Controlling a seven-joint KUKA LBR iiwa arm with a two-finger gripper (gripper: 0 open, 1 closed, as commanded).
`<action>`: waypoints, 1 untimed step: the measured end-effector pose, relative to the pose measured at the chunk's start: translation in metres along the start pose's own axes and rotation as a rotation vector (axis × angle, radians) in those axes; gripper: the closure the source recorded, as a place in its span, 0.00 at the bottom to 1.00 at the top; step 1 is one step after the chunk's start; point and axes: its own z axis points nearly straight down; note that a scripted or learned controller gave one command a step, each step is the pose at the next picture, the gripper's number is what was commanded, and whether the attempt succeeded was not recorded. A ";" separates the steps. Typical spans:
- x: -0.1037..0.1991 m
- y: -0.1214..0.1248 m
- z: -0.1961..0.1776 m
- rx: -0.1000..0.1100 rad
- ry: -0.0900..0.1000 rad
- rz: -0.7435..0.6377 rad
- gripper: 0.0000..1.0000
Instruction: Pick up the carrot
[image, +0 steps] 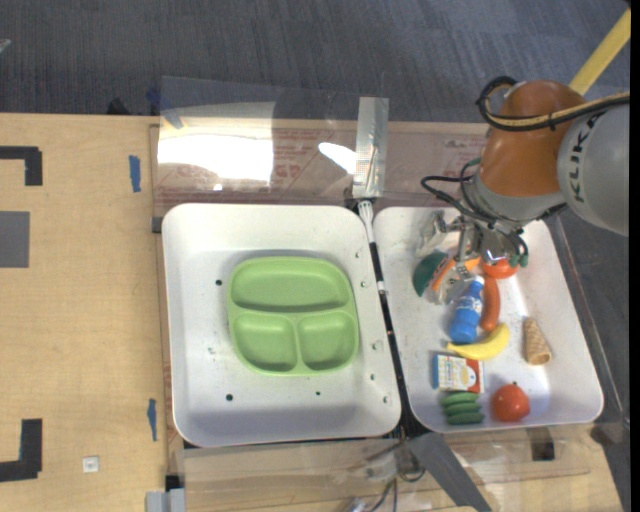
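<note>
- In the right white bin (575, 385), the metal two-finger pincer (468, 262) hangs low over the upper part of the toy pile; whether it is released or clenched cannot be told.
- The small orange carrot with dark green leafy top (437, 272) lies just beside the fingertips, at the pile's upper left.
- Near it: blue plastic bottle (466, 315), yellow banana (482, 346), tan ice-cream cone (537, 342), red tomato (510, 401), green ridged vegetable (461, 407), small printed carton (457, 372).
- The left white bin (190, 330) holds a light green three-compartment plate (293, 313).
- Both bins rest on the tabletop (70, 300).
</note>
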 end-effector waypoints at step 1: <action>0.021 0.016 0.007 0.006 -0.016 0.162 0.00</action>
